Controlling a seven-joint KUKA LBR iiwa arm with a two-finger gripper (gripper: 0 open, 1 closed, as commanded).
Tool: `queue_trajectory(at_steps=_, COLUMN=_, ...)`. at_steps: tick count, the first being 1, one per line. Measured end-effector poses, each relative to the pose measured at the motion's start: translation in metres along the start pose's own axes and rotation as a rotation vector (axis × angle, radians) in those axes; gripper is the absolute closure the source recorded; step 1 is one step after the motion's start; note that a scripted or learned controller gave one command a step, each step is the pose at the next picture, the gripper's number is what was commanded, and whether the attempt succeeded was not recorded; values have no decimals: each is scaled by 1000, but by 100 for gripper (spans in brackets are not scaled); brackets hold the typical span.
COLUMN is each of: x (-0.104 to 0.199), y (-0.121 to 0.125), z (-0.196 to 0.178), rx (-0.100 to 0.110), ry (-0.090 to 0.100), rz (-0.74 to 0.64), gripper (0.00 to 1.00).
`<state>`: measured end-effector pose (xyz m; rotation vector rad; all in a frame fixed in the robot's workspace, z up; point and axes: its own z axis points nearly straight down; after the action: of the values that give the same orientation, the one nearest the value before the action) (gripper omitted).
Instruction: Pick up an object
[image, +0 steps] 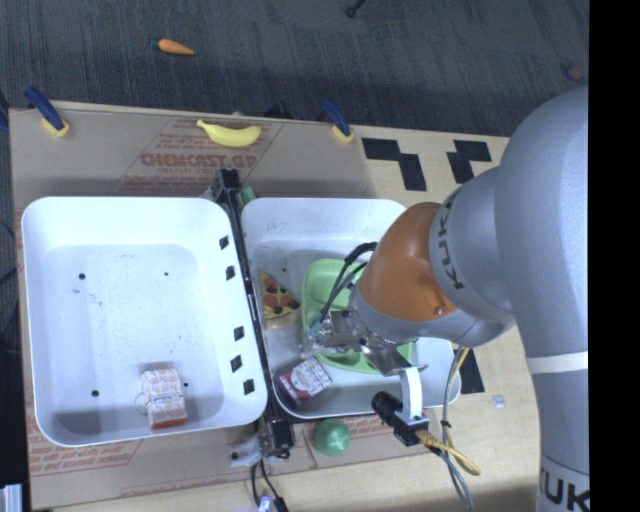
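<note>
My gripper (333, 338) hangs low in the right bin (300, 215), under the orange band of the arm, which hides most of it. It sits over a light green dish-like object (328, 285) near the bin's middle. A toy pizza slice (277, 297) lies to the left of the green object, by the bin's left wall. At the front of the bin, just below and left of the gripper, lies a red and white packet (308, 378). In the left bin (60, 230), a small white and orange carton (163, 396) rests near the front wall.
A green ball (332, 436) lies outside the right bin at its front edge. A yellow banana (230, 131) rests on the cardboard behind the bins. Blue clamps (45, 110) hold the cardboard's back edge. An orange carrot (176, 46) lies on the floor.
</note>
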<state>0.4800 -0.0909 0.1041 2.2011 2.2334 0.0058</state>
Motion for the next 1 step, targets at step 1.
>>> queue_trajectory(at_steps=1, x=41, y=-2, z=-121, rx=8, ry=3, rz=8, gripper=100)
